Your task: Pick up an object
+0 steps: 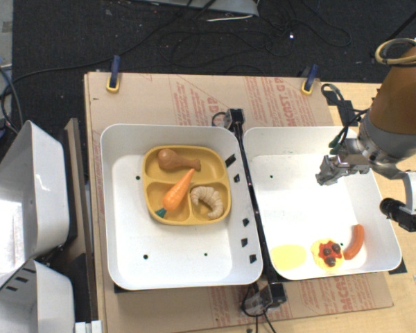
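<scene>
Dark carpet with loose black cables lay behind the brown board worktop (194, 96), which carried two shallow white plastic bins side by side. The left bin (125, 255) held a yellow plastic plate with three compartments (150, 186): a brown toy chicken leg (178, 160) lay in the far compartment, an orange toy carrot (178, 191) lay slanted over the divider toward the near left compartment, and a pale toy shrimp (208, 200) lay in the near right one.

The right bin (298, 151) carried three things along its near edge: a flat yellow round piece (288, 257), just beside it a small red and dark toy piece (328, 251), and an orange-red toy sausage (354, 241) toward the near right corner. The sausage stood apart from the bin wall and very close to the red piece.

The grey arm reached in from the right, and its gripper (331, 171) hung above the far half of the right bin, well apart from all three things. Whether it was spread or pressed together, I could not tell; nothing was visible between its parts.

To my judgement, the step was the approach. The sausage seemed the best choice, since it is thick and long. The gripper should travel toward the near right corner, turn across the narrow width of the sausage, and descend straight over its middle, so that it does not push the red piece.
</scene>
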You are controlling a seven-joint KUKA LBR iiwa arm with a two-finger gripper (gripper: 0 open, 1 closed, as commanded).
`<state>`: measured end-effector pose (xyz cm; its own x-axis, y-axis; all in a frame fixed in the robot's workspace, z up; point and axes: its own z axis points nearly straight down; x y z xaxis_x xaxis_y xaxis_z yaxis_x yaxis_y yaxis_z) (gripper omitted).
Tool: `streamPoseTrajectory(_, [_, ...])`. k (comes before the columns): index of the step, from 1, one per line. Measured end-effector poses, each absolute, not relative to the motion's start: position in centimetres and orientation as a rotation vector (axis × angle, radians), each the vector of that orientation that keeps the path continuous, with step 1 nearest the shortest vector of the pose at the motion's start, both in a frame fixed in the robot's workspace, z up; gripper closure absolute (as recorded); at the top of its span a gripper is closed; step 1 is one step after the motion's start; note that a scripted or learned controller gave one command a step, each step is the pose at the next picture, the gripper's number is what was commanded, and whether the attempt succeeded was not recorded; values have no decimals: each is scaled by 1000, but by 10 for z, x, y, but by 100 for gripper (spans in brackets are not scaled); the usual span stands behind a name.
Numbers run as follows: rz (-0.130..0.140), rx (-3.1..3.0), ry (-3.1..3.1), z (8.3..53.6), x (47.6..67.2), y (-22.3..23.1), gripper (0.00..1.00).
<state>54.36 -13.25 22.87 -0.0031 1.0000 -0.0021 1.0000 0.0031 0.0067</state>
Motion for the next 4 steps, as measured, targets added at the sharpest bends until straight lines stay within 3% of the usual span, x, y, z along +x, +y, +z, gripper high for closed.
streamPoseTrajectory(1, [1,2217,2223,237,544,-132,100])
streamPoseTrajectory(3, [1,2213,2232,250,530,-23,100])
streamPoseTrajectory(4, [-1,2215,2232,234,524,27,100])
